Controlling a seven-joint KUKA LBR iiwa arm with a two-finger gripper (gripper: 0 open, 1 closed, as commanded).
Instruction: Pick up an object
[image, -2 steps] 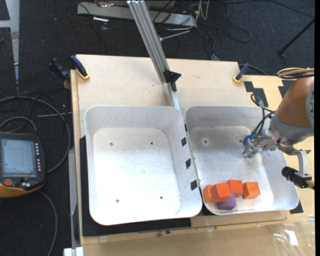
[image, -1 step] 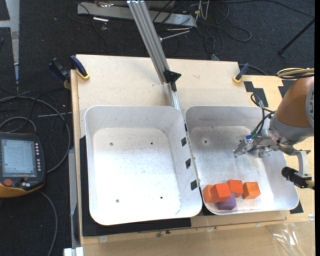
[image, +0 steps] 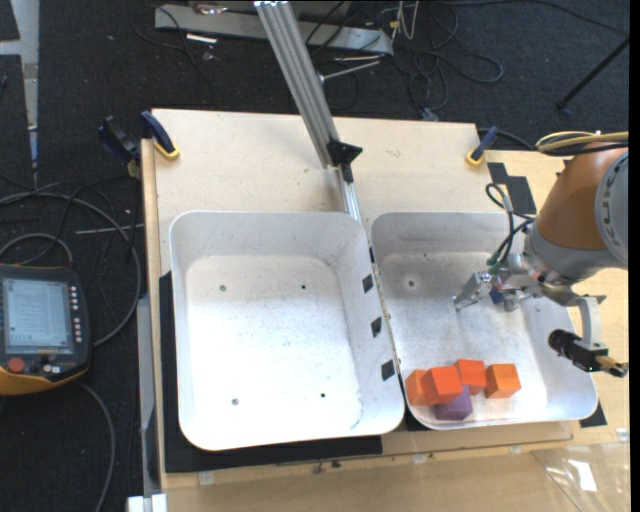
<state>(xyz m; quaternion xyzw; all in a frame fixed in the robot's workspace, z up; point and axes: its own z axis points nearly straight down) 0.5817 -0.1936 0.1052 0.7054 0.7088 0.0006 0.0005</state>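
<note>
Along the right bin's (image: 420, 232) near edge you have 3 orange blocks (image: 458, 381) and 1 purple block (image: 455, 405) — bunched together, the purple one touching the rim. Beyond them the floor lies open up to the gripper (image: 484, 292), which hangs mid-bin toward the right wall; you cannot tell its finger state, and nothing shows between them. The left bin (image: 200, 240) sits alongside.

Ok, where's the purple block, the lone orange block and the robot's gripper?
purple block (image: 455, 406), camera view, on its top face.
lone orange block (image: 502, 380), camera view, middle of its top face.
gripper (image: 478, 293), camera view, by its metal tips over the right bin.
</note>
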